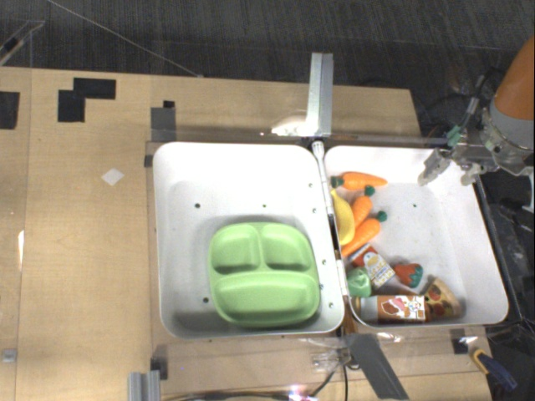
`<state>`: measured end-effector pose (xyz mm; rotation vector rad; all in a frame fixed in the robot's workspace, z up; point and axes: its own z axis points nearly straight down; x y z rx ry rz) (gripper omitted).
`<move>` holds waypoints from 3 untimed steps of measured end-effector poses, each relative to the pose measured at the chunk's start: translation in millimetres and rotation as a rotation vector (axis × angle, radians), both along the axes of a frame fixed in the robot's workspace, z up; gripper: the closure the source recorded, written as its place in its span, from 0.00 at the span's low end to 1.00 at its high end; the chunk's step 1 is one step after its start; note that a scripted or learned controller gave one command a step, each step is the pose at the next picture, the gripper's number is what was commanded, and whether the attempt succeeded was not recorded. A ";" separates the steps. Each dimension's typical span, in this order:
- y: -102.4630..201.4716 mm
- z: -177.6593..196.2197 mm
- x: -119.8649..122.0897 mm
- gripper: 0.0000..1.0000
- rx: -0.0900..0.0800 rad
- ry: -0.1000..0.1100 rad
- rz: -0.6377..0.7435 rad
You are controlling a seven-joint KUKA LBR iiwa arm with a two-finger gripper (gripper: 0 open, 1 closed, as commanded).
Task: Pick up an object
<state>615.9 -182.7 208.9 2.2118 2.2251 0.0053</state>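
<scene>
Claw (pixel 449 167) over the right bin's (pixel 443 224) smooth white corner (grip state unclear), glossy tapered carrots (pixel 361 180) nearby.

The wooden bench (pixel 84 249) carries two white bins. The left bin (pixel 180 182) holds a green tray (pixel 263 274) with three compartments, seated toward 5 o'clock on the bin floor. The right bin (pixel 451 241) adjoins the left bin at 3 o'clock. A metal post (pixel 321 94) stands at 12 o'clock of their shared seam. Black patches (pixel 84 97) mark the bench at 10 o'clock. Dark floor (pixel 251 15) lies beyond the bench at 12 o'clock.
</scene>
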 end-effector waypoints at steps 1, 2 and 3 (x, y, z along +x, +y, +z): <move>-2.2 -76.8 1.0 0.00 0.000 0.001 -0.040; 55.8 -115.7 -81.6 0.00 -0.001 -0.009 -0.016; 29.7 -116.2 -122.4 0.00 -0.002 -0.017 -0.030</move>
